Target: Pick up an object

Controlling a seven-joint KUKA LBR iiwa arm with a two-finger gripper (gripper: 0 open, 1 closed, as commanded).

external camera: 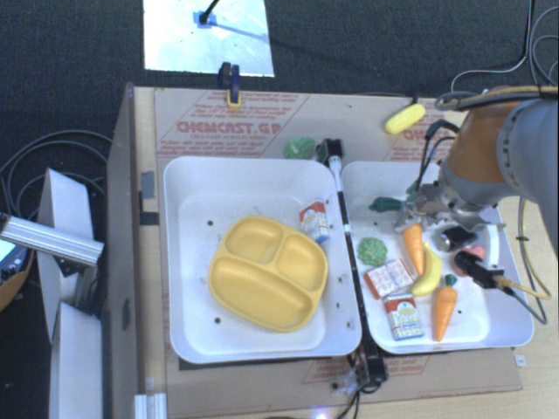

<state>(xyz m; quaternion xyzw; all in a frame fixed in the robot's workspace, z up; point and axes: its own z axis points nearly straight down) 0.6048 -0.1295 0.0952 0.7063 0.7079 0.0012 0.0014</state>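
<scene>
My gripper (417, 215) hangs low over the back of the right bin (507, 321), just above the top end of an orange carrot (412, 250). A dark green piece (384, 204) lies just left of the gripper. Close to the carrot are a yellow banana (430, 274), a green broccoli-like piece (372, 251), two red-and-white cartons (389, 278) (402, 315) and a second carrot (444, 311). A small pink-red thing (472, 255) lies under the wrist.
The left bin (188, 234) holds a yellow divided plate (267, 272) and a small carton (314, 221) by its right wall. On the bench behind the bins lie a yellow piece (404, 118) and a green piece (300, 148).
</scene>
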